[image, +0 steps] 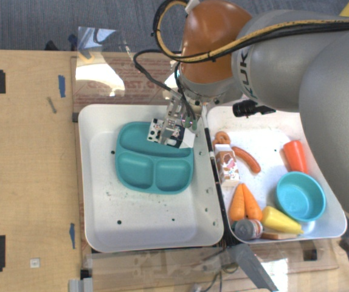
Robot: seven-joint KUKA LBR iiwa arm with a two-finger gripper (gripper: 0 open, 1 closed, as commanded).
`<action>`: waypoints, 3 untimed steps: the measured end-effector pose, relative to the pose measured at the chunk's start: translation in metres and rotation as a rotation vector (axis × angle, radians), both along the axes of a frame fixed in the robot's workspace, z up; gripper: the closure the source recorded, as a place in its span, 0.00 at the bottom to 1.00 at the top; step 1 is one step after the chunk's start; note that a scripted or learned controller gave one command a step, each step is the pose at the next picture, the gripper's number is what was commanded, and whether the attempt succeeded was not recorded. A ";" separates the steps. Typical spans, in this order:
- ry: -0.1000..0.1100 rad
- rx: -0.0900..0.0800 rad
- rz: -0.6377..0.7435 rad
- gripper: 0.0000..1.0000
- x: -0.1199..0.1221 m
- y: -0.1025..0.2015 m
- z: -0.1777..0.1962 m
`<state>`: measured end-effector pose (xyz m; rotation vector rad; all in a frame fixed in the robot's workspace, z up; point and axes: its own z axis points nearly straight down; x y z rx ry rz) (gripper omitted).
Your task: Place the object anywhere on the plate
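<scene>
Small black-and-white boxy object (pixel 162 132) sat at my pincer (pixel 172 131) tips, over the 1 o'clock corner of the teal three-compartment plastic plate (pixel 153 163), above its long upper compartment. Couldn't tell whether my fingers were closed on it or how wide they stood. Plate lay in the left shallow white bin (pixel 101 212). At 3 o'clock, the right white bin (pixel 326 230) held an orange carrot (pixel 242 202), a round blue bowl (pixel 300 195), a yellow piece (pixel 279 219).

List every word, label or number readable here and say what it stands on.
"KU": the visible start of a vertical brand mark on the arm, the rest cut off.
Printed packet in the right bin: too blurred to read.
Black-and-white marks at the claw over the plate: pattern, unreadable.
</scene>
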<state>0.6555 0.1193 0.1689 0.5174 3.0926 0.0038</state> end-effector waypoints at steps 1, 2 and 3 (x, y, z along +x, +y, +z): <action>-0.003 0.001 -0.080 1.00 0.002 -0.018 0.013; -0.013 0.001 0.077 1.00 0.003 -0.014 0.148; 0.006 0.000 0.182 1.00 -0.008 0.070 -0.020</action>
